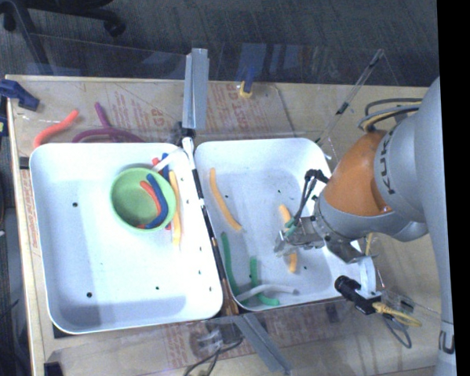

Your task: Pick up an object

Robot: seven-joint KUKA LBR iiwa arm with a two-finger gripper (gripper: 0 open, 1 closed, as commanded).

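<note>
My gripper (290, 240) hangs low in the right bin (257, 154), near its right wall, under the grey arm with the orange band. Just beside it lie two short orange pieces: one (284, 213) just above the fingers, one (292, 261) just below. A long orange strip (224, 199) lies on the bin's left side. Green pieces (228, 264) and a pale strip (264, 288) rest along the bin's lower left. Whether anything sits between the fingers is hidden.
The left bin (81, 254) holds a green bowl (141, 198) with red, blue and orange pieces at its rim. Loose orange and purple items (98, 127) lie on the bench behind the left bin. A metal divider (194, 87) stands between the bins at the back.
</note>
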